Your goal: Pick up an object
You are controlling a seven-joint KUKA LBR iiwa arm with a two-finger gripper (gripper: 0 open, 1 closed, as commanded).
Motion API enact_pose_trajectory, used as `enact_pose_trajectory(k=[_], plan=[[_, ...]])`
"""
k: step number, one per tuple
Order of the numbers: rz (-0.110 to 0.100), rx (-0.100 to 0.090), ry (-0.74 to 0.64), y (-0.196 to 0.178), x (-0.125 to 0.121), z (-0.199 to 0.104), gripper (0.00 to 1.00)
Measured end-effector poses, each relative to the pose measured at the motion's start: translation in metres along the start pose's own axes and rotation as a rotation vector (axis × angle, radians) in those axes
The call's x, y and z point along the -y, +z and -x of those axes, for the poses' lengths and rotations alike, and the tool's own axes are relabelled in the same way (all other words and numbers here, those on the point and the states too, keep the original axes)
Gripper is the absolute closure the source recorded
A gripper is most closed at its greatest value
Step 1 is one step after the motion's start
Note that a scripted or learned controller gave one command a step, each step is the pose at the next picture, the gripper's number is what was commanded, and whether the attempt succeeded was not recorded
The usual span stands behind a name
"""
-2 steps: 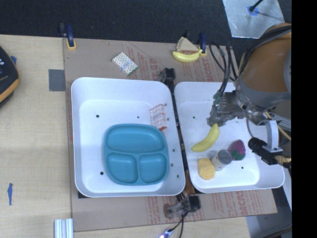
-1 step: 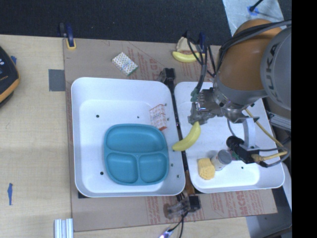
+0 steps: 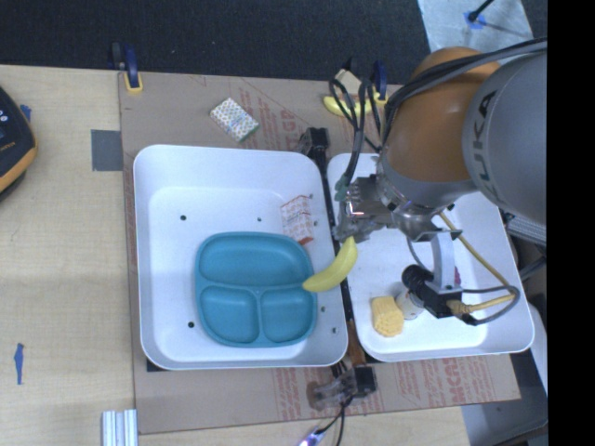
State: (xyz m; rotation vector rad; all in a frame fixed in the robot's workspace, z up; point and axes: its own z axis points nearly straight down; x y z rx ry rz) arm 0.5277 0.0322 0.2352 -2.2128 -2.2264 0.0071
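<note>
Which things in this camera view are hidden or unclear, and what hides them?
- Gripper: the arm's wrist covers it, so open or shut cannot be judged.
- Banana: its upper end runs under the gripper; whether it is held is unclear.
- Right bin: the arm hides most of its upper half.
- Small packet in the left bin: print too small to read.
- Yellow object in the right bin: too blurred to name.

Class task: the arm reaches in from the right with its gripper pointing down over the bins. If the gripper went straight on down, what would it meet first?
Most likely the banana, which lies across the divide between the left bin and the right bin, just below the gripper. Depth is hard to judge from this slanted view.
</note>
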Motion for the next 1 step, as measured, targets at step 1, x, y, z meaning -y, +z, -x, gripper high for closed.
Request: enact_pose_trajectory(k=[1], plan=[[0.001,0.000,-0.001,-0.0095,0.0001,-0.0552,1.00]])
